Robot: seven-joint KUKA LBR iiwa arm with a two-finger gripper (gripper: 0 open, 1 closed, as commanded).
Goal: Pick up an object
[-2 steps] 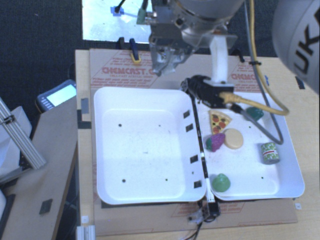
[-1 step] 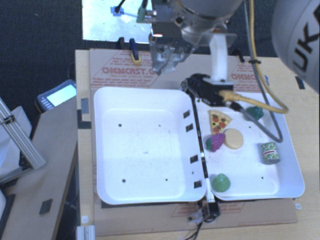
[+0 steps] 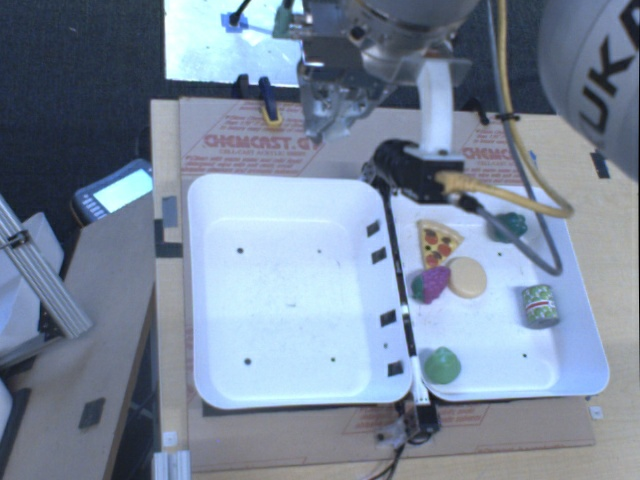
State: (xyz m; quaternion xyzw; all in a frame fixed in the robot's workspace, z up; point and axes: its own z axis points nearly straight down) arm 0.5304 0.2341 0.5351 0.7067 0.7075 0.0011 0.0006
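Note:
My gripper (image 3: 322,123) hangs high over the cardboard just behind the back rim of the left bin (image 3: 290,298), with nothing seen in it. The objects all lie in the right bin (image 3: 500,353): a pizza slice (image 3: 438,240), a purple bunch of grapes (image 3: 433,284), a cream round piece (image 3: 467,277), a green can (image 3: 540,306), a green round item (image 3: 441,365) at the front left corner, and a teal piece (image 3: 508,225) partly under the yellow cable. The gripper is well to the left of and behind them.
A cardboard sheet (image 3: 240,143) printed in red lies under both bins. A blue and yellow clamp (image 3: 268,103) sits at its back edge. A small device with a lit screen (image 3: 115,193) rests on the side table at the left.

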